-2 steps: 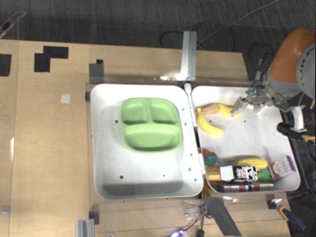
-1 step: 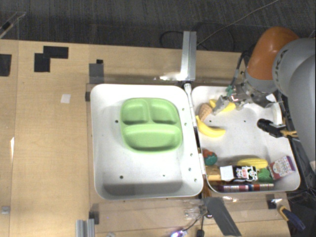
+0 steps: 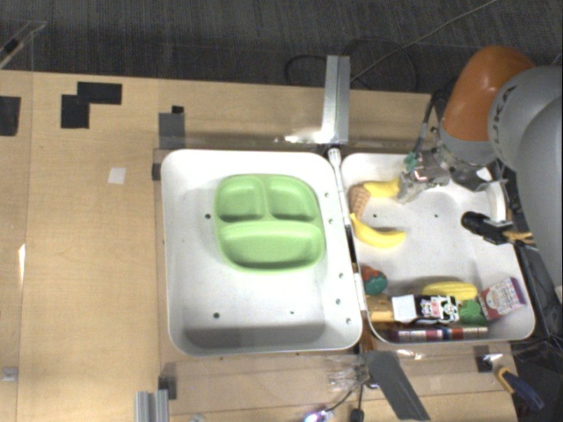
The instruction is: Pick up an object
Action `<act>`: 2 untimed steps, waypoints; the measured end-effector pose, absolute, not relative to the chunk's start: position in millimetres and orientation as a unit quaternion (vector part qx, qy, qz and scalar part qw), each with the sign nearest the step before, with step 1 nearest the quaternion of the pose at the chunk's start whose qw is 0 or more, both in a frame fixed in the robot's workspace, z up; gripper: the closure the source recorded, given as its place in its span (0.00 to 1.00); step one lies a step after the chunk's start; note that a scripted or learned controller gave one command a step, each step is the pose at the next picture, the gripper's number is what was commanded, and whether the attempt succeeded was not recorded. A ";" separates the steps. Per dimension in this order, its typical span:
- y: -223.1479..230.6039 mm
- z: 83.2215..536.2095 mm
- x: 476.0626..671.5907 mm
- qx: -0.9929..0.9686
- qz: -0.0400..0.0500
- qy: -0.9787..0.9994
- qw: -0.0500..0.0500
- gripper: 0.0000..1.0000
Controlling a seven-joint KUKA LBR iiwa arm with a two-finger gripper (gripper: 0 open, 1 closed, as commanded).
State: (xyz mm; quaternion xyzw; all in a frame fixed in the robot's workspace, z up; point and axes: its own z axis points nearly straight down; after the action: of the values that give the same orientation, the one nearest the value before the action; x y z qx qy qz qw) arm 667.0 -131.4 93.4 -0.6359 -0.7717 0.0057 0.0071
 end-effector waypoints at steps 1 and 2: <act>-152.2 88.2 651.6 -0.664 -0.004 -0.748 -0.004 1.00; -153.4 88.3 651.5 -0.664 -0.003 -0.747 -0.005 0.00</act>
State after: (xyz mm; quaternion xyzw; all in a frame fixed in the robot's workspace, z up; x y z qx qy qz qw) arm 651.5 -153.4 88.3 -0.6644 -0.7474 -0.0030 -0.0051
